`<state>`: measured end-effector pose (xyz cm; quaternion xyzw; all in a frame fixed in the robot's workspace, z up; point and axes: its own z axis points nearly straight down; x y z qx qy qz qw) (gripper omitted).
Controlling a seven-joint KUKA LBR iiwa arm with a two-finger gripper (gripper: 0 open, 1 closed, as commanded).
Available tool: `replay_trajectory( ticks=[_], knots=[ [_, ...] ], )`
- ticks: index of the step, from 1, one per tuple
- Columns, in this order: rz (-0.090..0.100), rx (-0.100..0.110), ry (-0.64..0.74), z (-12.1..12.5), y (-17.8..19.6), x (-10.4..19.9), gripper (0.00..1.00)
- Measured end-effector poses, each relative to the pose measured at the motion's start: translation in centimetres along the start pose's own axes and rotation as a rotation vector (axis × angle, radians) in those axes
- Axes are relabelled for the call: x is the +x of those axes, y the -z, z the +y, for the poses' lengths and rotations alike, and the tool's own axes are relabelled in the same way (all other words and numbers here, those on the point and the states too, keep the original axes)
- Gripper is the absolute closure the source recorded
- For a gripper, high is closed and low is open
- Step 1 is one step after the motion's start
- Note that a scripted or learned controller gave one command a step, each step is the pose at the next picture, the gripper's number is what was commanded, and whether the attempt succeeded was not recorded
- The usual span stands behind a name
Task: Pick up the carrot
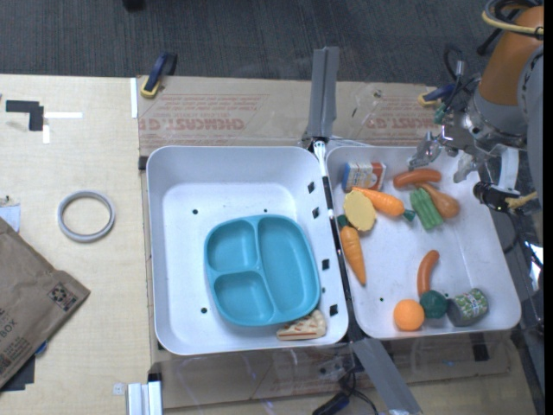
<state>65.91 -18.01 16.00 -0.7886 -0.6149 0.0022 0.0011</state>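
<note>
Carrots (352, 255) and (382, 201) lie in the right bin (492, 240) among crowded toy food, so the hand (449, 150), hovering at the far rim, grip unreadable, might seize a neighbouring sausage (416, 178) instead.

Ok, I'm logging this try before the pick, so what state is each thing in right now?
gripper: above the right bin's far edge, holding nothing that shows
carrot: lying flat by the right bin's left wall
second carrot: lying flat, touching the potato
potato: resting on the floor of the right bin
blue tray: upright in the left bin, compartments bare
can: on its side
</note>
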Motion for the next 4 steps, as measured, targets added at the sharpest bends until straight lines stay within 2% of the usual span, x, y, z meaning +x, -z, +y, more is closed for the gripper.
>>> replay_trajectory(
  ticks=[1,2,3,4],
  knots=[
    [0.0,0.001,-0.166,-2.6,-7.1,4.1,0.0],
    [0.001,0.002,-0.199,-8.8,-7.2,6.2,0.0],
    [0.001,0.004,-0.286,-14.0,-7.2,5.5,0.0],
    [0.0,0.004,-0.274,-20.7,2.7,7.9,0.0]
  ],
)
